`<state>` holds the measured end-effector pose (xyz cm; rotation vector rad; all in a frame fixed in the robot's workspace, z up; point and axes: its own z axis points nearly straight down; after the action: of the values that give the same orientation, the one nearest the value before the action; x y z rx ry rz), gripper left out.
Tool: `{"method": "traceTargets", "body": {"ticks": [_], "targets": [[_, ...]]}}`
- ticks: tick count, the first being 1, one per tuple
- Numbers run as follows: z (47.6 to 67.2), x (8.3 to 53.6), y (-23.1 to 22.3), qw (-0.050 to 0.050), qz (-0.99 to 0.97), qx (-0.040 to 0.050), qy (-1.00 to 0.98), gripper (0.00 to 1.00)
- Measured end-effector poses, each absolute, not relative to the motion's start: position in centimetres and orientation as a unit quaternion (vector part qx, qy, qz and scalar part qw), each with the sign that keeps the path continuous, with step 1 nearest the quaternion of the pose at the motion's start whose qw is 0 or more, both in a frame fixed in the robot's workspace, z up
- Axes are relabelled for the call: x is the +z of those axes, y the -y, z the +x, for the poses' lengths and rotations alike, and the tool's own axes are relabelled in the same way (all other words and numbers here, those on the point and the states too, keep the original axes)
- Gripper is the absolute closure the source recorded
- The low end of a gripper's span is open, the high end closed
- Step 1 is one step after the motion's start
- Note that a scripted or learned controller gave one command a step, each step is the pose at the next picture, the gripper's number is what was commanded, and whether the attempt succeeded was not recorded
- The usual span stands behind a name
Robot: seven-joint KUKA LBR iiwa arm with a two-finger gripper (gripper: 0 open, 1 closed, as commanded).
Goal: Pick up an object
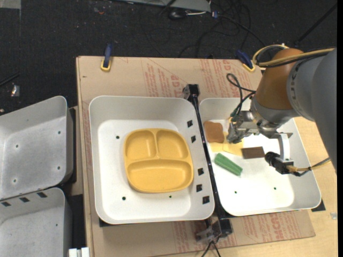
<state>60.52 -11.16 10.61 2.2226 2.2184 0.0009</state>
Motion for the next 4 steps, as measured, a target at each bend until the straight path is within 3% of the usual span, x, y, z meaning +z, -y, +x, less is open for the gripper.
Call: {"method": "traceTargets", "body": {"ticks": [2, 4], "targets": [[60.9, 21.2, 11.7, 0.003, 0.707, 0.0018, -0.708, 1.00], [61.0, 27.8, 11.6, 0.002, 0.706, 0.0009, -0.708, 1.00]]}}
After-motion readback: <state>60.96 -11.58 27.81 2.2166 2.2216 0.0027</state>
